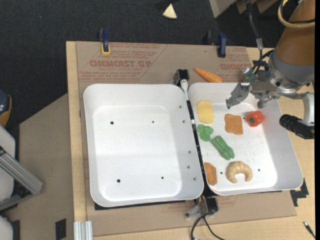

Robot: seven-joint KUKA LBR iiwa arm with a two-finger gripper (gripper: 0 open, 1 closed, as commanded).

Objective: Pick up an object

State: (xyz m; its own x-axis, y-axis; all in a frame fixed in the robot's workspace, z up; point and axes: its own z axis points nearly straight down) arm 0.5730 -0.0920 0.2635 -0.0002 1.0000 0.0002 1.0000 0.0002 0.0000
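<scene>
Left bin (135, 139): white, shallow, nothing in it but small dark dots on the floor; probably the drop side.

Clamps (105, 40): two at the board's far edge, likely pinning the board down.

Carrot (208, 75): orange, lying on the board just behind the right bin, outside it.

Right bin (285, 154): butted against the left one, holding all the pickable items, spread apart so each can be taken singly.

Contents, left to right: green piece (204, 131) by the inner wall; yellow block (205, 111) behind it; small orange piece (210, 173) at the near edge; green pod (222, 147); orange slab (233, 124); croissant (239, 171); tomato (255, 118).

Gripper (248, 101): above the bin's far right part, fingers spread apart, nothing between them. It hangs behind the slab and tomato, touching neither; either looks a likely target, which one I can't tell.
</scene>
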